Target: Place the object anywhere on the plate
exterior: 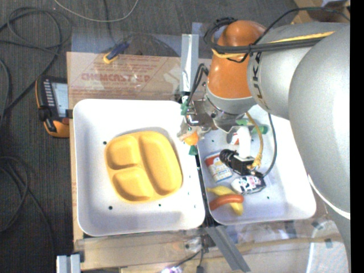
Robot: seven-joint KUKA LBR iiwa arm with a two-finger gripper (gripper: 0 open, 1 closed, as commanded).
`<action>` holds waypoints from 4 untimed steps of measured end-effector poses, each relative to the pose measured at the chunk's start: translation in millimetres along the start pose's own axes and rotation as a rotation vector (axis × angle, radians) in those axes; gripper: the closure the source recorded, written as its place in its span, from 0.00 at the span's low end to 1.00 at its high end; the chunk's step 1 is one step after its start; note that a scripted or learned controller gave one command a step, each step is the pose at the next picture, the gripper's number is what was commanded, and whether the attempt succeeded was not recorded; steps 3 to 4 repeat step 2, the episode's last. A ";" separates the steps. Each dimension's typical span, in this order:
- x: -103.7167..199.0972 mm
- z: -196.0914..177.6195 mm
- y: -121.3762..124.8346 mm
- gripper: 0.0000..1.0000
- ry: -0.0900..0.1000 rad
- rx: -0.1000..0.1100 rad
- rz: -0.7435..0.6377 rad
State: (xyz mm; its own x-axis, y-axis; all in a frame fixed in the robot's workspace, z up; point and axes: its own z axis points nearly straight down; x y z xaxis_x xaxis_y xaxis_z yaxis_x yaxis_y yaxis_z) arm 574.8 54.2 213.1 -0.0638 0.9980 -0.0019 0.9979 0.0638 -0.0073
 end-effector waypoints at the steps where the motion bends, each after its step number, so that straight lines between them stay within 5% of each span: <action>1: 70.3 55.5 -49.5 1.00 0.000 0.003 -0.057; 2: 69.9 55.3 -49.4 0.00 0.000 0.003 -0.056; 4: 69.9 55.3 -49.4 0.00 0.000 0.003 -0.056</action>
